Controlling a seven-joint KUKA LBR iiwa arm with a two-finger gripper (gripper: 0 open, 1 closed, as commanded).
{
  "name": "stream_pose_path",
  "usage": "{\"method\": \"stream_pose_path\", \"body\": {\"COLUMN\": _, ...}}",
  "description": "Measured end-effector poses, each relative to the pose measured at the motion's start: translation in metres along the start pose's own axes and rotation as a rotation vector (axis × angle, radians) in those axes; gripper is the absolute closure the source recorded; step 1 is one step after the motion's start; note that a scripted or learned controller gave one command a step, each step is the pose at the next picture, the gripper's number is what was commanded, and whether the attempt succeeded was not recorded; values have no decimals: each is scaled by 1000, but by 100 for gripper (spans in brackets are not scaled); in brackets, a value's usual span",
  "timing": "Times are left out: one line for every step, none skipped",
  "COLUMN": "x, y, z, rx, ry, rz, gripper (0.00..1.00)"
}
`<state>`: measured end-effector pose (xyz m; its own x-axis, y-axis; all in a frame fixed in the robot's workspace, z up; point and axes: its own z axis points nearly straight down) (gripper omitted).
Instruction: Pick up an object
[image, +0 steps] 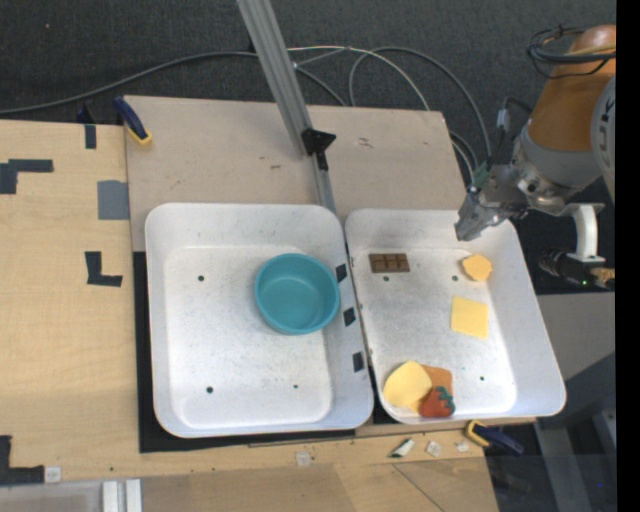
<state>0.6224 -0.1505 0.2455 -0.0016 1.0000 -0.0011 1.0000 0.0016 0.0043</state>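
- Two shallow white bins sit side by side on the tabletop (60, 300), which carries strips of dark tape along its left part.
- At the far left corner of the pale board under the bins, a blue and yellow clamp (132, 120) grips the edge.
- Inside the left bin (180, 320), a teal bowl (296, 292) stands upright near the right wall, toward the middle of the bin.
- Between the bins, a grey metal pole (285, 90) slants up and away from the far side, with a black bracket on it.
- Within the right bin (530, 350), a small brown chocolate piece (389, 263) lies flat near the far left corner.
- At the near edge of that bin, a round yellow piece (406, 385) touches an orange block (440, 380), with a small red strawberry-like toy (436, 403) against them.
- Toward the middle right, a flat yellow square (469, 317) lies apart from the others.
- Just beyond it, a smaller orange-yellow wedge (477, 267) rests near the far right corner.
- Above that far right corner, the end effector (472, 226) hangs close to the wedge with nothing visibly between its fingers; I cannot tell whether they are spread or closed.
- On the right, the grey arm with its orange band (565, 110) reaches in.
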Motion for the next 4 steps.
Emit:
{"method": "stream_pose_path", "body": {"x": 59, "y": 0, "z": 12, "rx": 6, "ry": 3, "rz": -5, "gripper": 100}}
{"method": "stream_pose_path", "body": {"x": 107, "y": 9, "z": 19, "rx": 6, "ry": 2, "rz": -4, "gripper": 100}}
{"method": "stream_pose_path", "body": {"x": 160, "y": -1, "z": 18, "rx": 7, "ry": 3, "rz": -5, "gripper": 100}}
{"method": "stream_pose_path", "body": {"x": 204, "y": 7, "z": 16, "rx": 5, "ry": 2, "rz": -5, "gripper": 100}}
